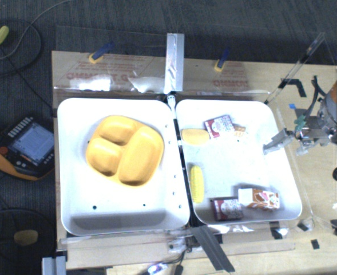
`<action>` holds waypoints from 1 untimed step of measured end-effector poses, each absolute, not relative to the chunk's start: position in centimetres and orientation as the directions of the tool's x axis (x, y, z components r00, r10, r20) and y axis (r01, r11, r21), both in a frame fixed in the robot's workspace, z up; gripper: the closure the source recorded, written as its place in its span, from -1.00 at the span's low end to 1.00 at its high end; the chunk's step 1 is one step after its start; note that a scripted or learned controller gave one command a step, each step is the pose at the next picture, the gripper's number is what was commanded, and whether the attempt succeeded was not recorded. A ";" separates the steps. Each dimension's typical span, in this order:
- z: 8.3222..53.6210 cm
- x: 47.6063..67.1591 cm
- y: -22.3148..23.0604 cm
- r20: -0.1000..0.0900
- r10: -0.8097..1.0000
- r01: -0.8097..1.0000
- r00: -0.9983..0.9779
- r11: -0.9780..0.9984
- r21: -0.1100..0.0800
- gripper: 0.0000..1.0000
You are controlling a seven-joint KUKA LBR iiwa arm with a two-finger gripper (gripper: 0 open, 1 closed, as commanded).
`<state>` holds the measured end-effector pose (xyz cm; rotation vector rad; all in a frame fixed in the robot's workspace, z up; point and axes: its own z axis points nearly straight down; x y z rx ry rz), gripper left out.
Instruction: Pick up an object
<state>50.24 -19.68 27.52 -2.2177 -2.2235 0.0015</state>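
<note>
Surface (254,76): light wooden board carrying two shallow white bins side by side.
Left bin (71,211): holds one large yellow sectioned plate (125,149), upside-down look, centre-left of the bin.
Right bin (254,110): holds the smaller candidates for the pick.
Orange-and-white carton (260,198): lies flat near the front wall, touching a dark red packet (228,208) on its left.
Red-and-white packet (219,125): near the back wall, just beside a pale yellow oval piece (194,136) at the divider.
Corn cob (197,183): yellow, lies lengthwise along the divider wall, apart from the others.
Gripper (305,136): at the right rim of the right bin, outside the wall, well apart from every item. State of fingers: cannot tell, detail too fine here.
Step in hand: approach, nothing grasped yet.
How to do it well (judgement): choose an item with free space on both sides; the red-and-white packet looks easiest. The corn cob hugs the wall, leaving little room for one finger. Descend vertically, centre over the item, align closing across its narrow side.
</note>
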 end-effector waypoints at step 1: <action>12.6 48.5 -17.3 0.002 1.000 1.000 0.018 -0.018 -0.004 -1.00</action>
